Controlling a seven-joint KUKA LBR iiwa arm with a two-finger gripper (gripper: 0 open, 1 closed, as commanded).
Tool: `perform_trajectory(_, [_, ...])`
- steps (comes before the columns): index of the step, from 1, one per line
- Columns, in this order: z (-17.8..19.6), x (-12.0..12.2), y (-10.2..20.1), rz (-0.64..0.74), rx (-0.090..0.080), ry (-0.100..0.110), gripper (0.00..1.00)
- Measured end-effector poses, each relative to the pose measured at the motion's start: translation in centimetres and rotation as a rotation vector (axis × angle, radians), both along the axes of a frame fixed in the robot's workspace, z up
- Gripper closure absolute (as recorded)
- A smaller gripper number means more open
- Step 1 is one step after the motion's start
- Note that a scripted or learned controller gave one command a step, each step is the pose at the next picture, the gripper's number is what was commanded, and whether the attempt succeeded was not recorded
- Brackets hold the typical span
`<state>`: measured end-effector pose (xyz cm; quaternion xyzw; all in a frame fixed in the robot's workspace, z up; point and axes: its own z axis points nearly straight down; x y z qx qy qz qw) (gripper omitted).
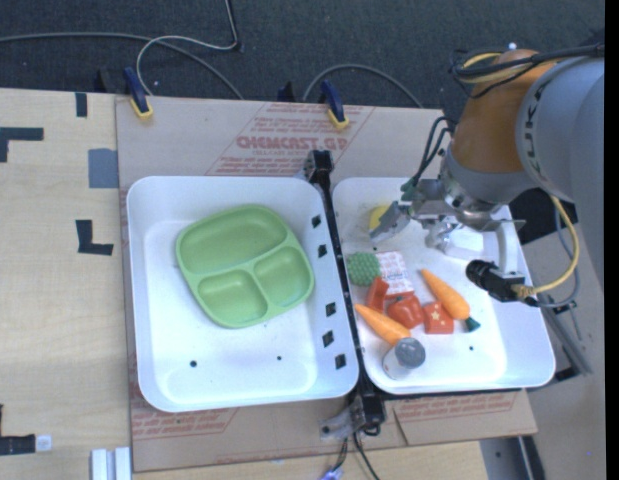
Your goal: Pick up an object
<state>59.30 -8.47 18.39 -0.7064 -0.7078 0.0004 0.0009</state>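
The gripper [414,223] hangs with fingers spread, holding nothing, over the right bin [519,363]. Just below it lie two carrots [444,293], red pieces [407,310] and a green block [363,267].

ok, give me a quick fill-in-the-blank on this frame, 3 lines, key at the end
1. The green divided plate lies in the ____ bin.
2. The plate has ____ compartments.
3. Both toy carrots lie in the ____ bin, below the gripper.

Missing words: left; three; right
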Motion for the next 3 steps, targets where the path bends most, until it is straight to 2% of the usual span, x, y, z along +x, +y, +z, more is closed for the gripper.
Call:
perform_trajectory(1, [-9.8,5.4,-1.8,-0.001,-0.002,-0.006,0.00])
perform_trajectory(2, [-9.9,7.6,-1.7,0.001,-0.001,-0.003,0.00])
perform_trajectory(3, [-8.8,7.6,-1.7,0.002,-0.003,-0.004,1.00])
